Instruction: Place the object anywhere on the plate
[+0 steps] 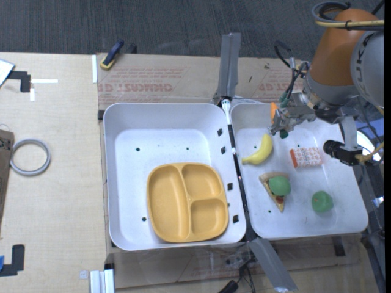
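A yellow three-part plate (186, 201) lies in the left bin (122, 163), toward its front. In the right bin (342, 221) are a yellow banana (259, 151), a red and white packet (305, 157), a pizza slice (275, 191) with a green blob on it, and a green ball (322, 201). My gripper (280, 127) hangs over the back of the right bin, just above and right of the banana's upper tip. A small orange piece shows beside it at the bin's back wall. Nothing shows between the fingers.
A roll of tape (27, 156) lies on the bench at far left. A blue and yellow tool (112, 55) rests behind the left bin. A grey divider (229, 66) rises between the bins at the back. Cables and a black fitting hang at the right.
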You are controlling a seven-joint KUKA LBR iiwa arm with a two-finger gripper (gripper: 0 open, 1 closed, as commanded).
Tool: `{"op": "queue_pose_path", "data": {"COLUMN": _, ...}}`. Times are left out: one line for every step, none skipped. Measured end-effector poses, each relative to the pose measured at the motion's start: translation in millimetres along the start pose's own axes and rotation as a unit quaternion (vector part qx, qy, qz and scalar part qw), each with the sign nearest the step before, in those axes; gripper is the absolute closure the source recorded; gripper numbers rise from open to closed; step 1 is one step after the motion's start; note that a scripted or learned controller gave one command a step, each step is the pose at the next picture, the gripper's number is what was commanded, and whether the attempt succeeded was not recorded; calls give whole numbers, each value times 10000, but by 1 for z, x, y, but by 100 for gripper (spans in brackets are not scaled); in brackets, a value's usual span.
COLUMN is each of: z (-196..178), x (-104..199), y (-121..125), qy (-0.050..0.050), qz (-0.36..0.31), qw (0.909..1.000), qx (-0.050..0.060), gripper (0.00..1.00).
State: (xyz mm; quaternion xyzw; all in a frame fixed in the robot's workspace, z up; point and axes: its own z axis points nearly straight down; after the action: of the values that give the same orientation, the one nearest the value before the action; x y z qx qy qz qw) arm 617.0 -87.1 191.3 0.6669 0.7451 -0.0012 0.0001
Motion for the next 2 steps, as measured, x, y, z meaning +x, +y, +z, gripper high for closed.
{"op": "queue_pose_path", "data": {"z": -2, "x": 56, "y": -32, "qy": 5, "qz": -147, "qw": 9999, "qx": -12, "gripper": 100}}
{"op": "queue_pose_path", "data": {"z": 1, "x": 112, "y": -38, "qy": 5, "qz": -327, "qw": 9995, "qx": 14, "gripper": 100}}
